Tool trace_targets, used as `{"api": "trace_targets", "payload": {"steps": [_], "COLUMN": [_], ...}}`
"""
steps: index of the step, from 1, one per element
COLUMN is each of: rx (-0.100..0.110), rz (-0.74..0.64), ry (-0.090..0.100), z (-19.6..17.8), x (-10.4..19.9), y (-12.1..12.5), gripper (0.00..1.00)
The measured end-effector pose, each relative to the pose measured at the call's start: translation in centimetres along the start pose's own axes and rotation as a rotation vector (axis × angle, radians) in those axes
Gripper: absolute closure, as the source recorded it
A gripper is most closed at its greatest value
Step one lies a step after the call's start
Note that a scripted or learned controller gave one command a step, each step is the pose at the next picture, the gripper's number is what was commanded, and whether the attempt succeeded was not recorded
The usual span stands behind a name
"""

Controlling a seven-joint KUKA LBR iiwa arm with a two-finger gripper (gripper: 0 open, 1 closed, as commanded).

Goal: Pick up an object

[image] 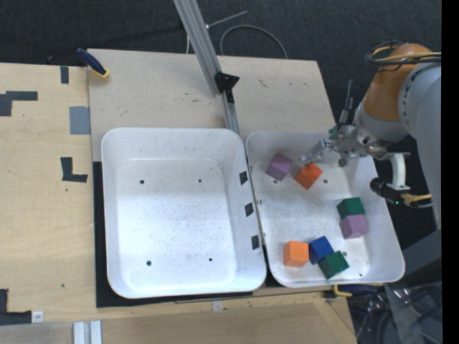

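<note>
From above, the arm [401, 99] reaches into the right bin [380, 264], its jaws [318, 156] low just above an orange cube [308, 175] beside a purple cube [279, 167], though I cannot tell whether they grip it; more cubes lie near the front.

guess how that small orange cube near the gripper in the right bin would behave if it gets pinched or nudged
The small orange cube looks rigid with flat faces, so it would probably slide rather than roll. It sits turned corner-on, so fingers closing askew might twist it. The purple cube lies close beside it in the right white bin, so a nudge that way could bump it.
</note>
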State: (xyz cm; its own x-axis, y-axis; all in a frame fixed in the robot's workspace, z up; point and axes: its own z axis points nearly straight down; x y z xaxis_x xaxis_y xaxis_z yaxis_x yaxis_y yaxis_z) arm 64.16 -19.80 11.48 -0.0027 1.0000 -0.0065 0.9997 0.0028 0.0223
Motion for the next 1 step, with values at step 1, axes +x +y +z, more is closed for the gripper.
{"api": "trace_targets", "payload": {"steps": [1], "rx": [-0.016], "rz": [0.004], "ry": [-0.008], "z": [0.94], "x": [4.77], "y": [-1.72], "gripper": [0.0]}}
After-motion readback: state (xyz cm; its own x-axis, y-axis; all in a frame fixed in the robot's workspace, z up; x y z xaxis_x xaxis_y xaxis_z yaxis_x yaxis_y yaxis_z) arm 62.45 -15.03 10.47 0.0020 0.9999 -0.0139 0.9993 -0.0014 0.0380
